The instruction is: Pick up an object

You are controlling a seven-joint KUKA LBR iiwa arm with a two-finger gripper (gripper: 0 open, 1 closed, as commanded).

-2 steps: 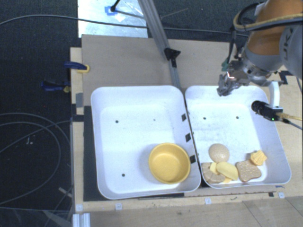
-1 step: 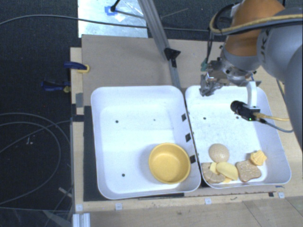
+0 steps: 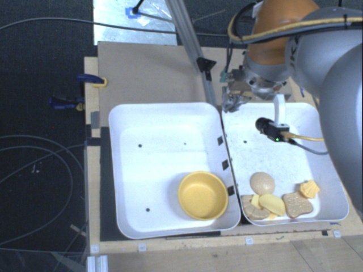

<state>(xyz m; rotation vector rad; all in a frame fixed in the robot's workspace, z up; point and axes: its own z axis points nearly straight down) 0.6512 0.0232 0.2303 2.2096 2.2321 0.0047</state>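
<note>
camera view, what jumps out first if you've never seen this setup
The big grey arm with its orange band crowds the upper right, its gripper above the far edge between the bins. A round yellow bowl sits alone in the left white bin; small tan and yellow food pieces cluster at the right bin's near edge.

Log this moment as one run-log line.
pincer: above bins' far divider, nothing seen held | yellow bowl: left bin | food pieces: right bin, near edge
</note>
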